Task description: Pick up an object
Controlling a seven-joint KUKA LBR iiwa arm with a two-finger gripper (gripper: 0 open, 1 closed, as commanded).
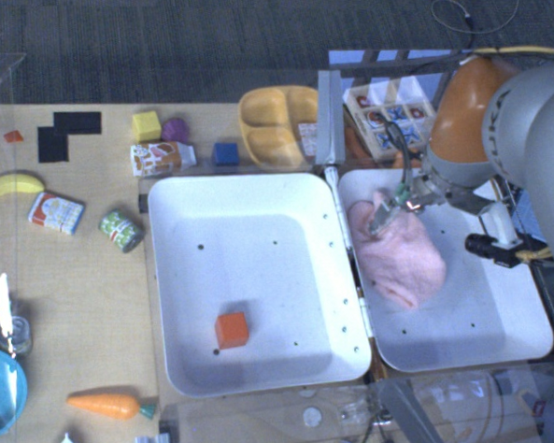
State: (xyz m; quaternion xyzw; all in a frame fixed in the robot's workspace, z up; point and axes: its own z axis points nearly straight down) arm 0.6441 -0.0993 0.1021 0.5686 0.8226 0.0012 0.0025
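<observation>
End effector sits down on the pink cloth near its top edge; grip unreadable, cannot tell. Soft fabric may slip free on lifting.

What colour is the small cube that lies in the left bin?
The cube is orange-red. It shows clearly in the camera view, against the white floor of the left bin.

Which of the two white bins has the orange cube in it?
The left bin holds the orange cube; the right bin holds a pink cloth instead.
</observation>
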